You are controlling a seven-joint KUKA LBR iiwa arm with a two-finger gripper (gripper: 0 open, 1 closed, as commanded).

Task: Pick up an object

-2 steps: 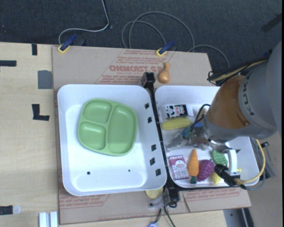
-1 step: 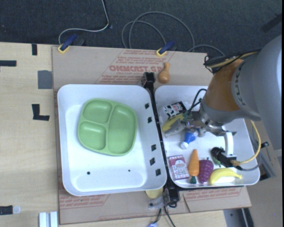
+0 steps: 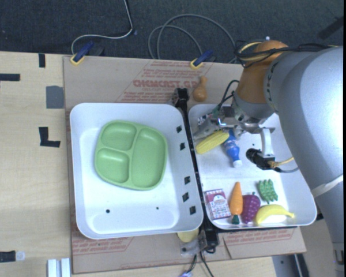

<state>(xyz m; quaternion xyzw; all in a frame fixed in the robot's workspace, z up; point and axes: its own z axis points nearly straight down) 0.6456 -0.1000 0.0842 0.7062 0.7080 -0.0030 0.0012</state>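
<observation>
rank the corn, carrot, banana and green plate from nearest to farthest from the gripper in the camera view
Measured from the gripper, at the right bin's far end:
1. corn, just beside it
2. carrot, toward the right bin's near end
3. banana, near right corner
4. green plate, in the left bin

Carrot and banana are close.

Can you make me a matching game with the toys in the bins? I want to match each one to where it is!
Things:
1. green plate
2. banana
3. corn
4. carrot

Places:
A. near corner of the right bin
B. in the left bin
C. far end of the right bin, by the divider
D. between the small card and the grapes

Pairs: 1-B, 2-A, 3-C, 4-D
</observation>
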